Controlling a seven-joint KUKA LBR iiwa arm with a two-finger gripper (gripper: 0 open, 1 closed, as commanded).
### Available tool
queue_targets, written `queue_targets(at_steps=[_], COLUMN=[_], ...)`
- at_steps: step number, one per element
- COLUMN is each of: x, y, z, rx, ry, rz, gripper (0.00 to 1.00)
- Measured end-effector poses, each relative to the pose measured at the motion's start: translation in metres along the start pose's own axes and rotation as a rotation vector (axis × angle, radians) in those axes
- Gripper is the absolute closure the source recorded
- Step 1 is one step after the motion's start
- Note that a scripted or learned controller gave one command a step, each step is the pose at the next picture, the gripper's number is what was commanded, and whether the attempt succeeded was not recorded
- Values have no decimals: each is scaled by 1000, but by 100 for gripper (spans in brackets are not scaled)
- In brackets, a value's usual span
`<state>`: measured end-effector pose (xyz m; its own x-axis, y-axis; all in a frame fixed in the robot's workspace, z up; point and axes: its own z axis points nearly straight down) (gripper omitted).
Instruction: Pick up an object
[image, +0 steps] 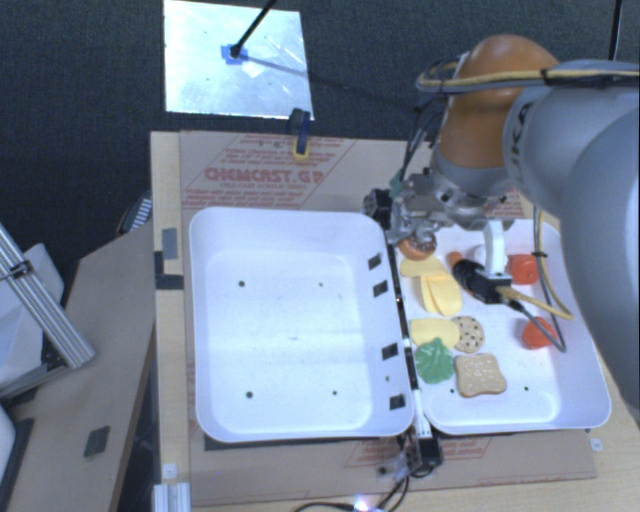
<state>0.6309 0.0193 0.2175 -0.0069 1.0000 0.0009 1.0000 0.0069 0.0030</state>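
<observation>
My gripper (414, 232) hangs low over the far left corner of the right bin (575, 400), close to the divide between the bins. A small round orange-brown piece (419, 246) sits right under it, partly hidden by the gripper; whether it is held cannot be told. Just in front lie yellow cheese slices (438, 288).
Further toy food lies in the right bin: a yellow piece (430, 329), a cookie (468, 333), a green lettuce leaf (434, 361), a toast slice (480, 374) and two red pieces (523, 268) (537, 334). The left bin (290, 320) stands beside it.
</observation>
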Motion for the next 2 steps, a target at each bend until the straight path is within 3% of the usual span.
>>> queue_targets(at_steps=[1,2], x=[80,133], y=[40,38], z=[-8,14], rx=[-4,1], ry=[2,0], rz=[-4,-1], gripper=[100,100])
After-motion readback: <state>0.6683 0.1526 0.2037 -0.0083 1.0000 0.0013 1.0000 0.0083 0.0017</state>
